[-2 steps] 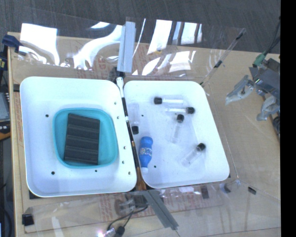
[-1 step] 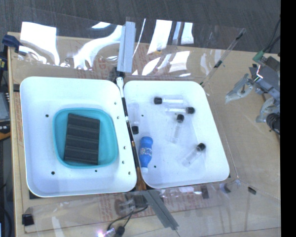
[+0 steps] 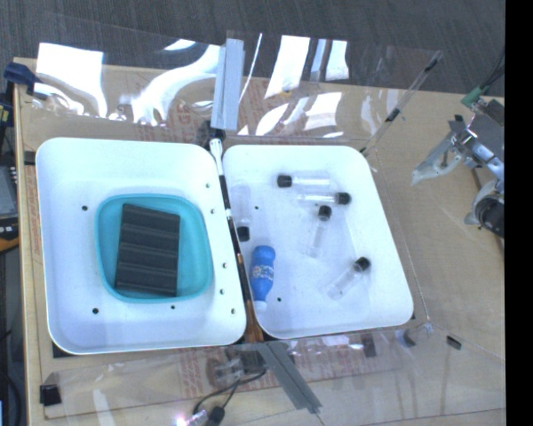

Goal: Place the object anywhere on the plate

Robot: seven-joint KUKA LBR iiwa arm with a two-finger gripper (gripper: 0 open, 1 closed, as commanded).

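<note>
A teal plate (image 3: 195, 269) lies in the left white bin (image 3: 62, 238). A dark grey ribbed block (image 3: 148, 248) rests flat on the plate, covering most of its middle. In the right bin (image 3: 386, 238) a small blue bottle (image 3: 262, 272) lies near the left wall, with several clear vials with black caps (image 3: 348, 278) scattered around it. My gripper (image 3: 437, 163) hovers outside the bins, above the bench to the right of the right bin's far corner, with nothing seen in it.
A small black cap (image 3: 242, 233) lies by the divider between the bins. A clear shield with an upright grey post (image 3: 228, 82) stands behind the bins. Cables and a bracket (image 3: 289, 380) lie at the front edge.
</note>
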